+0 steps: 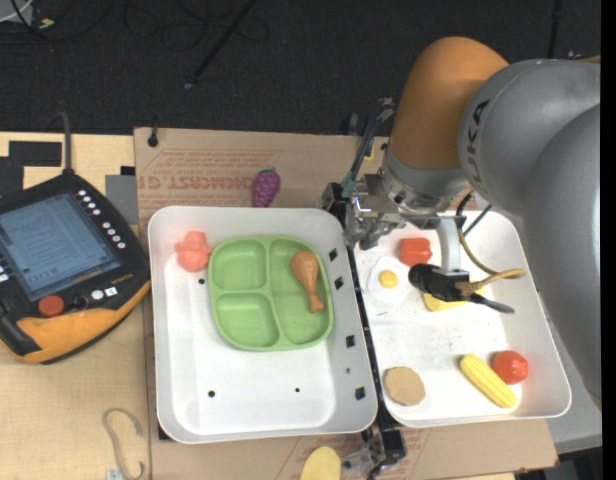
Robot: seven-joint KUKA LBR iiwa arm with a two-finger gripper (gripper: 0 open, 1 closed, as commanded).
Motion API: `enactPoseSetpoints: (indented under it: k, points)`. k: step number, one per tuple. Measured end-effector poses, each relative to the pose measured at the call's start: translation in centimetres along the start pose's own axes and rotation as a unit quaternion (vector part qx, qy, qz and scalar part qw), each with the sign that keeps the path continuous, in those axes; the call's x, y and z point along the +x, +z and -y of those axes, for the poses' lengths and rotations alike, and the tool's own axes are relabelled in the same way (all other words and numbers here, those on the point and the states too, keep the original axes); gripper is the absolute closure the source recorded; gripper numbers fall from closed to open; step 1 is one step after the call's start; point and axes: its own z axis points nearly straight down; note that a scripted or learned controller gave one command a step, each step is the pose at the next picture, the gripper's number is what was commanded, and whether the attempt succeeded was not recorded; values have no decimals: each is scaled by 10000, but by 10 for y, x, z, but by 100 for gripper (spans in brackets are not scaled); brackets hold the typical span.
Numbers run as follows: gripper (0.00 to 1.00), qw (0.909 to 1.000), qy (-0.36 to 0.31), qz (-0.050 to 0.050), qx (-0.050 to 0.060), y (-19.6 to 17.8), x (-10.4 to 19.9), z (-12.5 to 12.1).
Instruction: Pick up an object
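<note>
fingers (373, 230) over right bin's (548, 363) far-left corner, grip state unclear; cardboard (203, 173) print unreadable.

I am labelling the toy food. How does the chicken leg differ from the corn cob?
The chicken leg is brown and lies in the green divided plate in the left bin. The corn cob is yellow and lies on the floor of the right bin, beside a red tomato. Both are elongated and lie flat, at a slant.

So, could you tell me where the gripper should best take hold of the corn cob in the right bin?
Probably across the middle of the corn cob, from straight above. It lies flat and slanted, with the tomato close by its upper right end, so closing across its narrow width seems safest.
</note>
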Motion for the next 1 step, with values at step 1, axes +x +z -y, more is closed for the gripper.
enactPoseSetpoints:
  k: [1]
  points:
    - [100,10000,10,2,-15,-3,2,-9]
